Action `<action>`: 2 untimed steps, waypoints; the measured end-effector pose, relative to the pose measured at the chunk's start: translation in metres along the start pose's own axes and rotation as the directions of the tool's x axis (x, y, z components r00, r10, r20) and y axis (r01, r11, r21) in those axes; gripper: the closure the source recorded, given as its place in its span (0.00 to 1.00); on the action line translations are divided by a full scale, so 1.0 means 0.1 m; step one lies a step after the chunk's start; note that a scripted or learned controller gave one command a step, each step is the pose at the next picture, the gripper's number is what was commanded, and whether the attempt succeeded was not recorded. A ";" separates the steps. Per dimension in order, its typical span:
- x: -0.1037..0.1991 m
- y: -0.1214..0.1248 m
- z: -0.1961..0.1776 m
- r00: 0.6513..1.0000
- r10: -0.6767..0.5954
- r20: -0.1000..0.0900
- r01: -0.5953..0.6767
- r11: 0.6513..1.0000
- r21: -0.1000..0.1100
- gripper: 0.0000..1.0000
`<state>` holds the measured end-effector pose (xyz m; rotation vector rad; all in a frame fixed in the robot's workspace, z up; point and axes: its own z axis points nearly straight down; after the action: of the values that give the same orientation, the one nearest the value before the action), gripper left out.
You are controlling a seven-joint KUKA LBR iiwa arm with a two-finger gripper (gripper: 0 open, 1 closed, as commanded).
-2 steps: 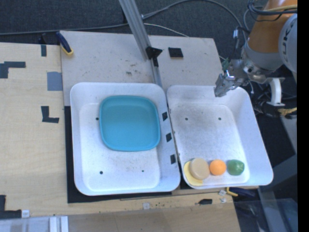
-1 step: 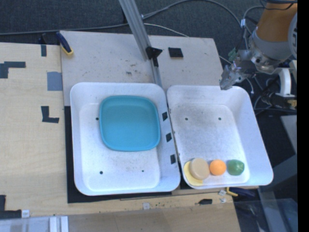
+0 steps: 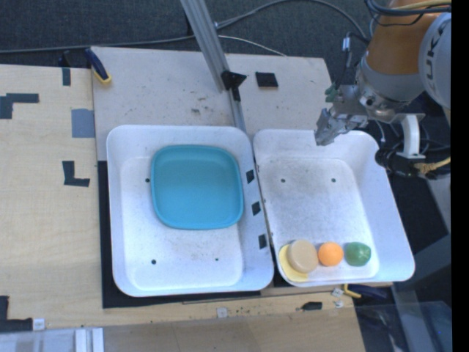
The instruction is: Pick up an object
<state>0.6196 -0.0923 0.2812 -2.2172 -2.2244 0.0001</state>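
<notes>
— Along the near edge of the right bin (image 3: 381,196), three small things sit in a row: a tan round block (image 3: 301,255) resting on a yellow piece (image 3: 287,268), an orange ball (image 3: 330,254) touching it, and a green ball (image 3: 357,254) just beside that, nearest the bin's near right corner.

— Which would you go for?

— The orange ball, I think. It looks light and smooth, likely hard plastic, so I judge it slippery and apt to roll off if pinched off-centre. Take it straight across its widest part, from above.

— Neighbours in the way?

— Yes. The block touches one side and the green ball is close on the other, so the approach should straddle it toward the bin's far and near sides, not along the row. The near wall is tight, though.

— And the gripper?

— The gripper (image 3: 327,133) hangs over the far edge of the right bin, well apart from the row, with nothing visibly in it. Whether it is spread or pressed together I cannot tell.

— The left bin (image 3: 124,196)?

— It holds a teal plate (image 3: 196,186), flat and wide, a poor thing to pinch.
</notes>
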 end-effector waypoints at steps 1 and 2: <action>0.56 -0.06 0.20 1.000 -0.001 0.000 0.001 1.000 0.001 1.00; 0.99 -0.21 0.39 1.000 0.000 0.000 0.000 1.000 0.001 1.00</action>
<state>0.5987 0.0064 0.2423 -2.2161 -2.2241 0.0018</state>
